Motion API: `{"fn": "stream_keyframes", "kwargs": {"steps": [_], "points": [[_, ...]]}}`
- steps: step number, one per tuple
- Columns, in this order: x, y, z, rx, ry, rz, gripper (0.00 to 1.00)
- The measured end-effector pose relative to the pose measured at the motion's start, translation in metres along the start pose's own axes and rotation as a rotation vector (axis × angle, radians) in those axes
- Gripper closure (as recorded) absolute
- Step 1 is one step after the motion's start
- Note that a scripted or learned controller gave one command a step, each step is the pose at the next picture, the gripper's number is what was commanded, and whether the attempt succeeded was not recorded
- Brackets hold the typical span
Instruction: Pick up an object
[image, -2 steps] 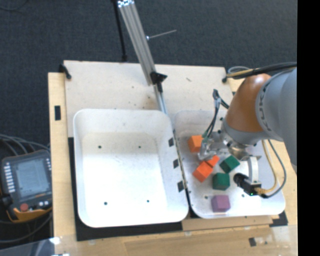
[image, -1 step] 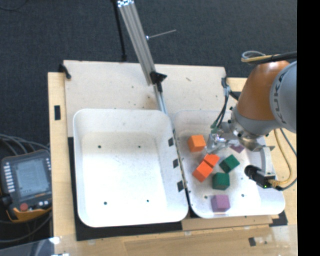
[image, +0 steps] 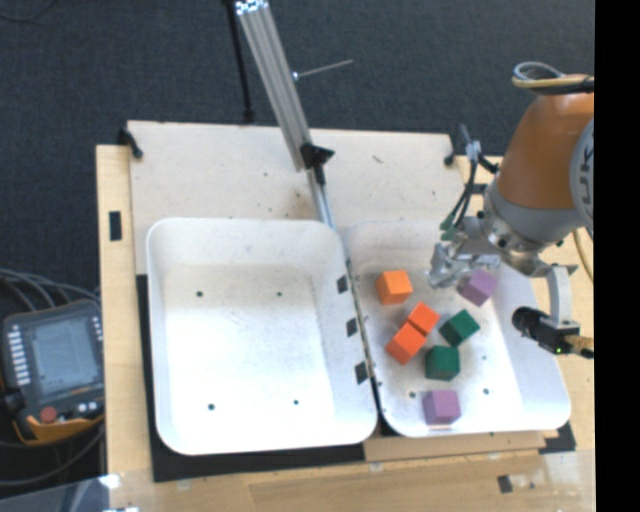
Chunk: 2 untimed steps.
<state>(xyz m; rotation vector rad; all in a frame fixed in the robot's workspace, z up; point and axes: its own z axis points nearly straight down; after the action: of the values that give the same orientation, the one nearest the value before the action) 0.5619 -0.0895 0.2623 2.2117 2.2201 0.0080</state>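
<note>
The right bin (image: 540, 400) holds several small blocks. An orange block (image: 394, 286) lies near its left wall, and two more orange blocks (image: 413, 331) touch each other in the middle. Two green blocks (image: 460, 327) (image: 442, 362) sit just right of and below them. One purple block (image: 440, 406) lies near the front rim. Another purple block (image: 478, 288) rests just to the right of and below my gripper (image: 448, 266), which hangs low over the bin's back half. I see nothing held in the gripper.
The left bin (image: 250, 335) sits beside the right one, with a raised divider between them. A slanted metal pole (image: 285, 95) rises behind the bins. A teach pendant (image: 55, 360) lies off the bench at the left.
</note>
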Motion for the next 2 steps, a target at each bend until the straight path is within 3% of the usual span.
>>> {"fn": "stream_keyframes", "kwargs": {"steps": [1, 2], "points": [[-0.001, 0.001, -0.031, 0.004, 0.001, -0.001, 1.00], [0.038, -0.013, -0.012, 0.009, 0.002, -0.002, 1.00]]}}
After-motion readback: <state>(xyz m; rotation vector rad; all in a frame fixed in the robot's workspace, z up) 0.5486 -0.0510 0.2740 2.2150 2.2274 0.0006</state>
